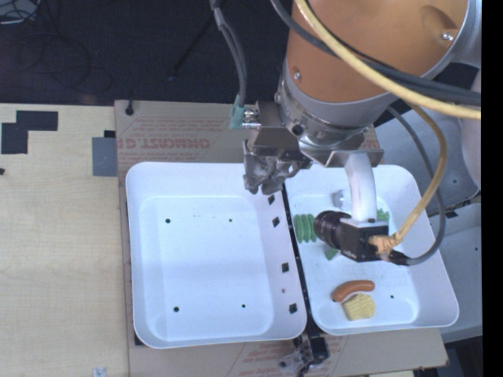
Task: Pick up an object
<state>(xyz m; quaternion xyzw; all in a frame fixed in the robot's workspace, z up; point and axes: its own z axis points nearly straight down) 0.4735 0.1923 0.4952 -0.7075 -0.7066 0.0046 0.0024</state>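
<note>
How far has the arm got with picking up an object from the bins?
Done: the gripper is over the wall between the bins. In hand: nothing seen between its fingers. Left: the whole pick; the sausage, yellow piece and green item lie in the right bin.

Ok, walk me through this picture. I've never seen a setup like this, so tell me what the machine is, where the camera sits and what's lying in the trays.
One camera looks down at a slant on a bench with two shallow white bins. The left bin and right bin sit side by side. The big orange-and-grey shape is a robot arm reaching in from the right; its gripper hangs over the divide between the bins. In the right bin lie a toy sausage, a yellow ridged piece and a green ribbed toy. Nothing is visibly held.
</note>
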